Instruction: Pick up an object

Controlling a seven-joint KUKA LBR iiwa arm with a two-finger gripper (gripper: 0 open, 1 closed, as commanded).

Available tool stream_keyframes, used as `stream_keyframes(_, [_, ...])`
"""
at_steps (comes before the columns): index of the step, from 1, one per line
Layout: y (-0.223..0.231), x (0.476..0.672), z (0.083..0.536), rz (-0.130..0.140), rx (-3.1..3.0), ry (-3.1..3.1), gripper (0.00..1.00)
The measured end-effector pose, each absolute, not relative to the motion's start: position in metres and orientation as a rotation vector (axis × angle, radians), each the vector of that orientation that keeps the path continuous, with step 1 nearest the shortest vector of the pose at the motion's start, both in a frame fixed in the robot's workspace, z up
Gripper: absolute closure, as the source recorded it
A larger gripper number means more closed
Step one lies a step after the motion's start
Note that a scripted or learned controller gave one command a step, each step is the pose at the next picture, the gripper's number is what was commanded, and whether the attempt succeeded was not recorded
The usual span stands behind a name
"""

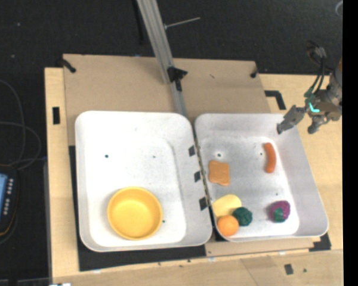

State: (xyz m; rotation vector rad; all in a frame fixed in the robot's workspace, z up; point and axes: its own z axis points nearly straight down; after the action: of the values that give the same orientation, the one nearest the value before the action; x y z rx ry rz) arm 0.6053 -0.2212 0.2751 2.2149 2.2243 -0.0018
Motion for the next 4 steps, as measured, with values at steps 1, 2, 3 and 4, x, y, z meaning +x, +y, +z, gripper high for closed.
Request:
stream_keyframes(1, [-0.221, 0.602, 0.212, -0.008, 2.223, 2.223, 0.0])
stream_keyframes(2, [-0.215, 0.598, 0.155, -0.005, 2.223, 2.221, 0.0])
stream_keyframes(3, [-0.216, 0.597, 0.102, -0.007, 2.223, 2.221, 0.0])
stream_keyframes(4, [-0.217, 0.599, 0.116, 0.001, 2.222, 2.216, 1.0])
